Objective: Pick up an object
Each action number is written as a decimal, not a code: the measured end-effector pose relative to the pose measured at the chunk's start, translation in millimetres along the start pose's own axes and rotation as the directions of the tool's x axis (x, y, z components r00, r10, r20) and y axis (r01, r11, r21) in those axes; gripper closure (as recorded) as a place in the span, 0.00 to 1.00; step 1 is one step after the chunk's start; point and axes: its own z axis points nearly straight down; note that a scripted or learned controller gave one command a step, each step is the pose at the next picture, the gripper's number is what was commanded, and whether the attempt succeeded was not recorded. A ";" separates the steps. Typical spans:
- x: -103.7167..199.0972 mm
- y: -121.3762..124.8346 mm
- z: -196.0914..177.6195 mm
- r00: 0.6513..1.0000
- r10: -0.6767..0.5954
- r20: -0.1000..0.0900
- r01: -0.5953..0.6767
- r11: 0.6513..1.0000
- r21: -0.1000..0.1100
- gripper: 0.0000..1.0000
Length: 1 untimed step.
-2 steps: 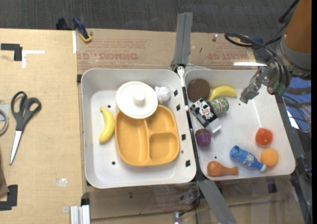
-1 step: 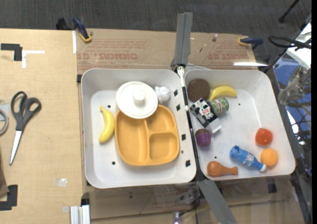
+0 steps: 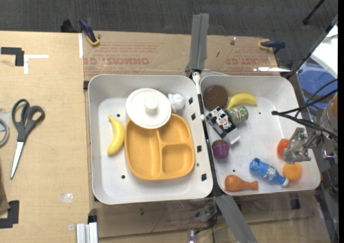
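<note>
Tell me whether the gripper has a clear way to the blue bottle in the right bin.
Probably yes. The gripper hangs at the right bin's right side, and the blue bottle lies just beside it toward the left, nothing on top. An orange ball touches the bottle's right end and might crowd a grasp there.

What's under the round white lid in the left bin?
The white lid rests on the top edge of the yellow divided tray, covering its upper left corner. Beside it lies a banana. Whatever sits directly beneath the lid is hidden.
</note>
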 end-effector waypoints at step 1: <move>-0.2 0.3 -0.1 1.000 -0.001 0.000 0.001 1.000 0.000 0.00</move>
